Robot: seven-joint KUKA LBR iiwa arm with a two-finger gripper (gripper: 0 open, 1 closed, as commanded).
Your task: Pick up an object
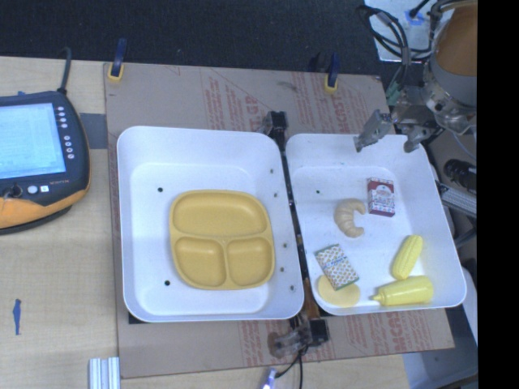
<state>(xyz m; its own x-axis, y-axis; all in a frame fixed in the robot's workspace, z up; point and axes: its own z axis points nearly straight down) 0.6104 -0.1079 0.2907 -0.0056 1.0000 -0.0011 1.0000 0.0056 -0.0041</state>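
End effector (392,134) at upper right of frame, over right bin (451,250) far rim, fingers apart, nothing held; croissant (350,217), red box (381,197) nearest below, likely targets.

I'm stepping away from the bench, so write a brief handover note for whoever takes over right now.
Claw: open, holding nothing, hovering over the top rim of the right bin.
In the right bin: croissant, small red box, corn cob, yellow bottle, green packet resting on a pale yellow disc.
Left bin: yellow divided tray.
Done: nothing picked yet.
Left: lower onto one item, close, lift. The red box lies nearest the claw.
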